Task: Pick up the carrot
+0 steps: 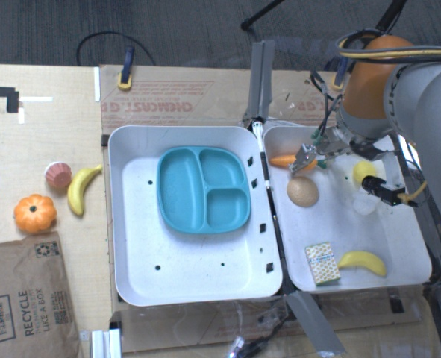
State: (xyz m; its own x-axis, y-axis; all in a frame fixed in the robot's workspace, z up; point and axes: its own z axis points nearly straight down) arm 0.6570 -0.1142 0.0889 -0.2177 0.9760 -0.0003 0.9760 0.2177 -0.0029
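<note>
Closest to your camera, at the front of the right bin (399, 274), lie a small patterned box (322, 263) and a yellow banana (363, 262), just beside each other. Farther back in that bin you have a tan egg-shaped object (303, 192), a yellow lemon-like fruit (364, 171) and, near the back left corner, the carrot (283, 160) lying flat (only its orange left end is visible). Your gripper (307, 159) sits low at the carrot's right end, touching or covering it; whether it is released or clenched cannot be told from this angle, and no carrot is visible between its tips. Your left bin (130, 222) holds a teal divided plate (204, 189). Left of the bins, on the cardboard-covered bench (26, 140), rest a second banana (80, 189), a small orange pumpkin (35, 213) and a pinkish round object (58, 175).
</note>
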